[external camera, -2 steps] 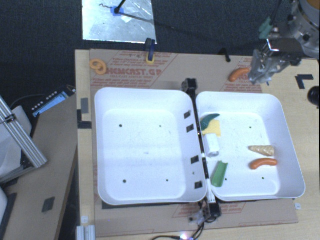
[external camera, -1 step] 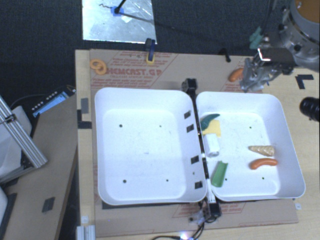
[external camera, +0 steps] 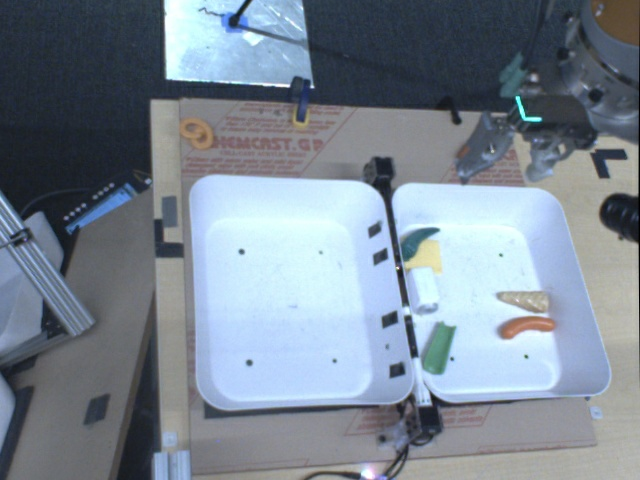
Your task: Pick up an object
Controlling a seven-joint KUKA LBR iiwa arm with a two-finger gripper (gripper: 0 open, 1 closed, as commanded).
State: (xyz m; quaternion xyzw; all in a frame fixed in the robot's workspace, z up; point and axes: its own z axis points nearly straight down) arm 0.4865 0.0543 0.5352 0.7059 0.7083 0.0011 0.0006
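My end effector [external camera: 510,156] hangs spread apart with nothing between its fingers, over the cardboard just beyond the right bin's [external camera: 575,258] far rim. Red print on that cardboard [external camera: 270,140] is too blurred to read. Inside the bin lie an orange sausage [external camera: 526,327], tan wedge [external camera: 524,300], green strip [external camera: 438,348], white block [external camera: 425,289] and yellow piece [external camera: 425,257].

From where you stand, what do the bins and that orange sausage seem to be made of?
The bins look like thin moulded plastic: smooth white walls, rounded corners, a faint sheen. The orange sausage looks like toy food, probably plastic or rubber: even colour, smooth, slightly glossy skin. The view cannot settle whether it is hard or soft.
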